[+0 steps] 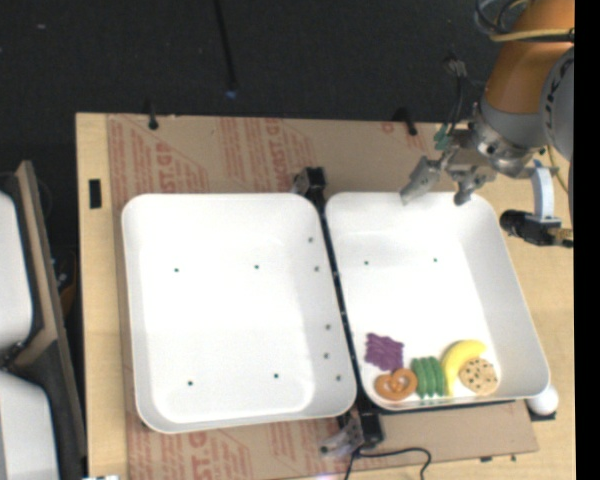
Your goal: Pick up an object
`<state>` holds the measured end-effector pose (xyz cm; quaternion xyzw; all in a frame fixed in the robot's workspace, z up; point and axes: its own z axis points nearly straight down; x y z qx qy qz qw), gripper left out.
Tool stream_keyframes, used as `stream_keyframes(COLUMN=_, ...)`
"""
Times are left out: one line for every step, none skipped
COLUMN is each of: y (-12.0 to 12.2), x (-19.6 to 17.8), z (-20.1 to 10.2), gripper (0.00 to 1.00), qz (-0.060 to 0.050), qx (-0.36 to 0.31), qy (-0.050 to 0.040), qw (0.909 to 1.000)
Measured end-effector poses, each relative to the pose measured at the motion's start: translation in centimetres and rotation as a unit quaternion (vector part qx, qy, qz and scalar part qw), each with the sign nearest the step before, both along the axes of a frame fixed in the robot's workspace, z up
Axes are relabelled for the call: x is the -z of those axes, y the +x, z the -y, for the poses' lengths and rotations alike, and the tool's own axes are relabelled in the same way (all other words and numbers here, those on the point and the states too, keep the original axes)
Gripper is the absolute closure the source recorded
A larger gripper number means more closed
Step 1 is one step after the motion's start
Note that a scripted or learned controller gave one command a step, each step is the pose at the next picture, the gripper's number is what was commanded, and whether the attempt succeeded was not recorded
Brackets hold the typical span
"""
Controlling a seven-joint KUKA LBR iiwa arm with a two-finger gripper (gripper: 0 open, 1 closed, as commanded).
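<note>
My gripper hangs over the far edge of the right bin, open, with nothing between its fingers. Far from it, in that bin's near corner, lie several small toy foods: a purple piece, an orange-brown pretzel, a green piece, a yellow piece and a tan cookie with dark spots. They sit close together, some touching.
The left bin stands beside the right one, their rims meeting at a dark clip. Both rest on a cardboard sheet. White equipment stands at the far left.
</note>
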<state>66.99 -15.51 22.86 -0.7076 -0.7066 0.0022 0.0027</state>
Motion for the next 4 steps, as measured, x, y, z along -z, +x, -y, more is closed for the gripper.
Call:
stream_keyframes(y=0.2, x=-0.5, z=0.0, gripper=0.00, qz=0.004, qx=0.000, qy=-0.0006, qw=1.0000)
stream_keyframes(y=-0.3, x=3.9, z=-0.4, gripper=0.00, qz=0.002, qx=-0.001, qy=-0.0004, qw=1.0000)
stream_keyframes(y=-1.0, x=10.0, z=-0.6, gripper=0.00, qz=0.001, qx=0.000, qy=-0.0002, qw=1.0000)
stream_keyframes(y=-1.0, x=12.9, z=-0.6, gripper=0.00, qz=0.003, qx=0.000, qy=-0.0006, qw=1.0000)
